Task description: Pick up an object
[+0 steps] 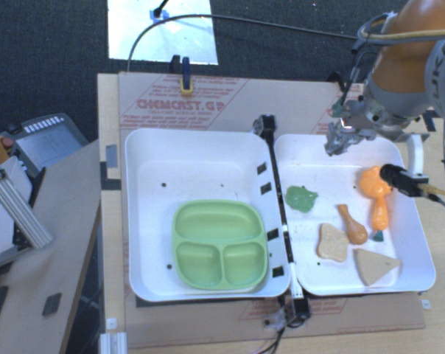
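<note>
The right bin (311, 285) holds several toy foods: a green leafy piece (301, 198), an orange carrot (376, 195), a tan drumstick (351, 225), a beige bread slice (333, 243) and a pale wedge (374, 265). My gripper (336, 145) hangs over the far part of the right bin, above bare bin floor, roughly a hand's width behind the green piece. Nothing shows between its fingers. The carrot lies to the gripper's right and nearer the camera.
The left bin (149, 161) holds a green divided tray (219, 244). A black divider (275, 205) runs between the two bins. A grey device (49, 144) and an aluminium rail (16, 205) sit on the side table at left.
</note>
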You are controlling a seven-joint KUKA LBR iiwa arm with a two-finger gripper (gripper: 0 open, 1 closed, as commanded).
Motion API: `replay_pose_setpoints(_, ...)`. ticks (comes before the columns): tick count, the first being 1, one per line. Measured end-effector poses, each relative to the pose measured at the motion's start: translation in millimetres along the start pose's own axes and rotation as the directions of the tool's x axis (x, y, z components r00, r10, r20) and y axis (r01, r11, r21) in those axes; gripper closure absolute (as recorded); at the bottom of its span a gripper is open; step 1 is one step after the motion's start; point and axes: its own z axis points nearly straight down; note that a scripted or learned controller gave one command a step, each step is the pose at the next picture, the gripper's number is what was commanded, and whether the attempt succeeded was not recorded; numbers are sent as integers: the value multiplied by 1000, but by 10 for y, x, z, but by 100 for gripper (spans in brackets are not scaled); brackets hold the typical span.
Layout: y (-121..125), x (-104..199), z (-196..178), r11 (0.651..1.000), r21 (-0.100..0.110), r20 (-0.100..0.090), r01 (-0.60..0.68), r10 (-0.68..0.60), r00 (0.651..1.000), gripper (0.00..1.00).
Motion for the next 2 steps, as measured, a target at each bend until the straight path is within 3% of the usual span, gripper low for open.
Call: replay_pose_setpoints(2, -271, 1039, 94, 1000, 0, -1, 1, -1, 1000, 100)
